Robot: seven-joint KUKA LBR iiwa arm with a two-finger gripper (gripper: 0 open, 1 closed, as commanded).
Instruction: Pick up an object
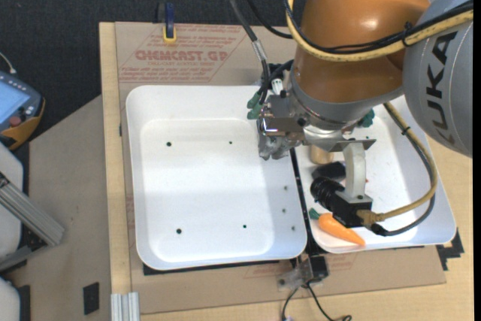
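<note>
Brown printed cardboard covers the surface under two white bins. A toy carrot, bright orange, tapered and smooth, lies slantwise in the near corner of the right bin, close to its front rim. The end effector hangs over the divide between the bins, at the right wall of the left bin, well apart from the carrot. The arm's orange wrist hides its underside, so I cannot tell whether it is open or closed.
</note>
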